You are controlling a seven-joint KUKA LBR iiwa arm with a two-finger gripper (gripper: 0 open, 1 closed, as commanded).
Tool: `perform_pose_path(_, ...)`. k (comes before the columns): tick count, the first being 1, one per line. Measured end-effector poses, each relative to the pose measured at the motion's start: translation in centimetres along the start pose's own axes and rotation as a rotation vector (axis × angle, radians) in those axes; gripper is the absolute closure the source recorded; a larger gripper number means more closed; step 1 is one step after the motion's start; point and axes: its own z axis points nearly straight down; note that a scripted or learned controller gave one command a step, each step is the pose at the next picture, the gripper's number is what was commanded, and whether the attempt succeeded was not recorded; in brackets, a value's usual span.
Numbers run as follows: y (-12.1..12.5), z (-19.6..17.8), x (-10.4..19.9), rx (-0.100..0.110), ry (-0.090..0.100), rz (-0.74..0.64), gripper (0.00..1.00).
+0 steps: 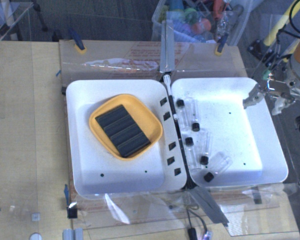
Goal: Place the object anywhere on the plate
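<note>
Since the dark ribbed rectangular block (124,130) already lies on the square yellow plate (101,115), placement looks finished; the gripper (262,95) hovers apart, finger state indiscernible.

The plate (101,129) was yellow-orange, w/ a dark grey ribbed object (123,130) on it, its pattern being parallel grooves. Both bins (85,96) were white w/ small black dots. The bench (25,114) was pale beige wood.
</note>
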Motion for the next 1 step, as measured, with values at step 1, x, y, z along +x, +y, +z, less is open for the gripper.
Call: perform_pose_path(1,0.95,0.03,-0.06,0.001,0.000,0.063,0.00)
